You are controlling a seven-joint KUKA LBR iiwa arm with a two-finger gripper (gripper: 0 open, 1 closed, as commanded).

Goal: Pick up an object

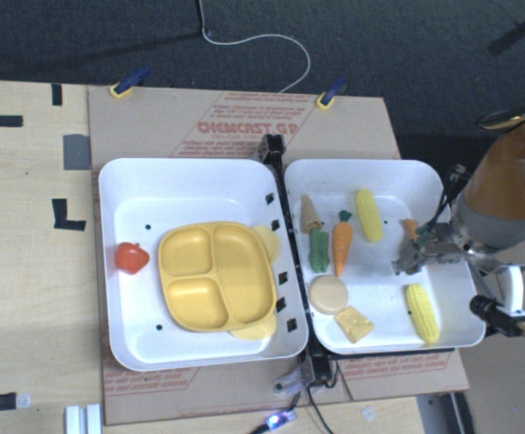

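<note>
In the right bin [425, 174] lie several toy foods: a corn cob [367, 214] at the back, a second corn cob [422, 312] at the front right, a carrot [341, 246], a green vegetable [318, 250], a beige cone [309, 213], a round tan bun [328, 294] and a cheese wedge [353, 324]. My gripper [410, 257] hangs low over the right side of this bin, just behind the front corn cob and right of the back one. A small orange piece [409, 228] shows just behind it. Nothing is visibly between the fingers.
The left bin [117, 188] holds a yellow divided plate [217, 274] and a red tomato [132, 258] by its left wall. Both bins rest on a cardboard sheet [235, 120]. A white cable [262, 43] lies behind it. The arm's body [501, 197] overhangs the right bin's right edge.
</note>
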